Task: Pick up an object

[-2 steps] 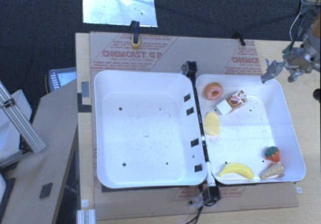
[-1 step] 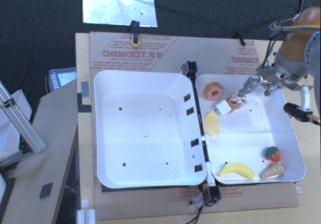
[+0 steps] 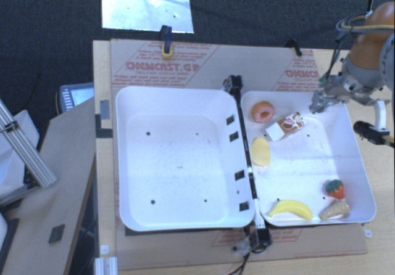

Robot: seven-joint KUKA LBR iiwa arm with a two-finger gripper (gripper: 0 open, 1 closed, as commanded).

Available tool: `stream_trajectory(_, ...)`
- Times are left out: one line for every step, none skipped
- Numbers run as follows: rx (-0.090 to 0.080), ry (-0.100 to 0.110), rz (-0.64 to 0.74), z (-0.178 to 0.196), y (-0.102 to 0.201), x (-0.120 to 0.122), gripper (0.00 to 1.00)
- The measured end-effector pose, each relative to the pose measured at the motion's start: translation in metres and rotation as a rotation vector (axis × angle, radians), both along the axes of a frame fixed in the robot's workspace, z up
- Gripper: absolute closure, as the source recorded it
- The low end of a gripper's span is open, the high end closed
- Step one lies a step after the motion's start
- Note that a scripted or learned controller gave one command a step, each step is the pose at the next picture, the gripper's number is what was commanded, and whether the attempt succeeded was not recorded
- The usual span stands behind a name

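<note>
A grey arm with an orange band above its wrist reaches in from the right, its two-finger gripper (image 3: 319, 105) poised over the back rim of the right-hand shallow white plastic bin (image 3: 361, 163). Whether the gripper's tips are spread or closed cannot be made out from here, and nothing shows clamped in it.

All the candidates lie in that right bin: a pink-frosted ring doughnut (image 3: 263, 111) near the back, a brown-and-white rectangular snack bar (image 3: 287, 126) just beside it, a pale yellow rounded slice (image 3: 261, 151) close against the black divider (image 3: 244, 156), a yellow toy banana (image 3: 291, 209) along the front wall, and a red-and-green strawberry (image 3: 335, 188) just behind a tan wedge (image 3: 335, 210) in the front corner. The left-hand white bin (image 3: 133, 163) sits alongside.

The risks look plain enough. The gripper hangs over the bin's edge, so a straight descent might strike the rim rather than an object. The snack bar, the nearest target, lies at an angle and near the doughnut; a badly aligned close could nudge one into the other. The flat slice and the low-lying banana sit tight to divider and wall, leaving little room for a fingertip.

The wrist tilts down and left toward the bin, cables looping behind it.
</note>
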State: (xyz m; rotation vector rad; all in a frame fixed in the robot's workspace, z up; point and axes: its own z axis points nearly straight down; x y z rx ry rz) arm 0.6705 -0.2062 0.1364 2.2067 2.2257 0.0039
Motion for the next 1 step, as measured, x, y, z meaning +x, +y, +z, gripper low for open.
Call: stream_trajectory(-0.001,-0.003,0.004,0.0114,0.0002,0.0011,1.0)
